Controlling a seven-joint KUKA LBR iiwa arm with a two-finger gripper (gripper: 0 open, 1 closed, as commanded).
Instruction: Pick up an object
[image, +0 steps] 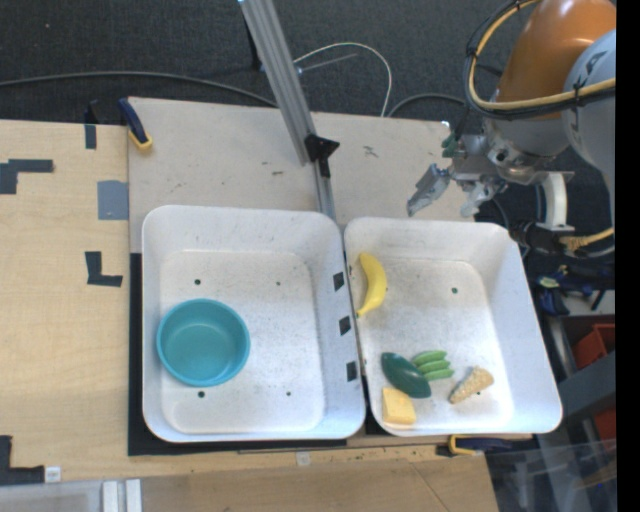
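My gripper (446, 197) hangs above the far rim of the right bin (505, 300), fingers spread apart and nothing between them. Inside that bin a yellow banana (372, 283) lies near the left wall. Toward the near side sit a dark green piece (406, 375), a light green pea pod (433, 363), a yellow wedge (398, 407) and a tan cone-like piece (470, 384). A teal bowl (203, 342) rests in the left bin (240, 230), at its near left.
A grey metal pole (290, 85) slants up from the bench behind the bins' shared wall. Cables loop on the dark floor behind the bench. A blue-and-yellow clamp (135, 125) grips the bench's far left corner.
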